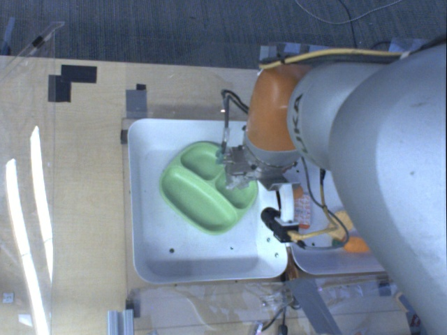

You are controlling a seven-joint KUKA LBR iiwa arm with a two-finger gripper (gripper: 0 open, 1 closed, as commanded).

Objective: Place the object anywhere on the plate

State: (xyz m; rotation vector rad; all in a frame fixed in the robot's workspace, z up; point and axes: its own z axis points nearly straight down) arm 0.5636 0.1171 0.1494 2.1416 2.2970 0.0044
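Hovering: pincer (236, 175) over plate (202, 194).

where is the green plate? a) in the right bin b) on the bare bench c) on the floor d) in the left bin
d: the plate lies inside the left bin, with the gripper over its right side.

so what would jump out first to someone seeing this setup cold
The big grey arm with its orange band fills the right side, reaching in over the bins. Next comes the bright green divided plate in the left white bin, with the gripper hanging over the plate's right part. A small orange thing peeks out in the right bin.
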